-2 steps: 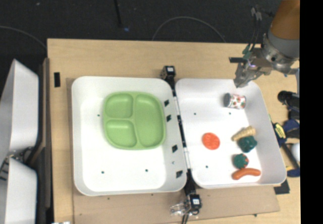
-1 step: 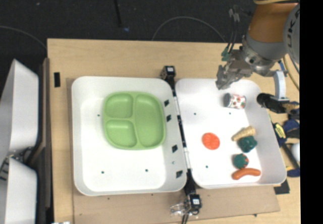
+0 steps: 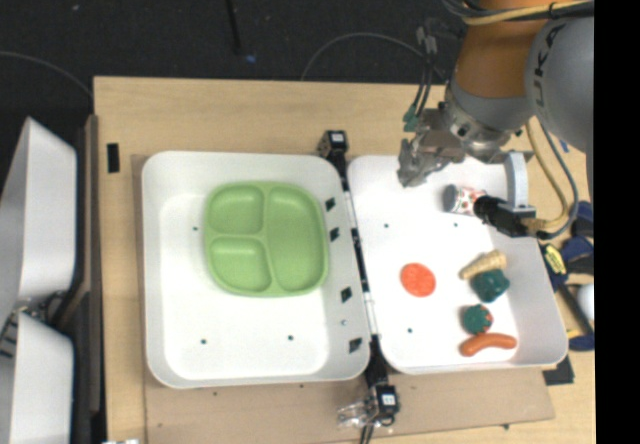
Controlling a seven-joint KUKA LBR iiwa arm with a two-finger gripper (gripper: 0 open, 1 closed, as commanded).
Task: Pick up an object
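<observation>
My gripper [image 3: 414, 170] hangs over the far left corner of the right bin [image 3: 385, 332], with nothing visibly held. Below it in that bin lie an orange-red disc [image 3: 418, 278], a tan cone-shaped piece [image 3: 482, 264] touching a teal lump [image 3: 491, 284], a green and red piece [image 3: 476, 317] and an orange sausage [image 3: 487, 342]. A small white and red item [image 3: 462, 198] sits near the bin's far side, just right of the gripper.
The left bin [image 3: 175, 332] holds a green divided plate [image 3: 267, 237]. A raised divider with black clips [image 3: 352, 262] runs between the bins. The arm's grey and orange body [image 3: 505, 42] looms over the right bin's far edge.
</observation>
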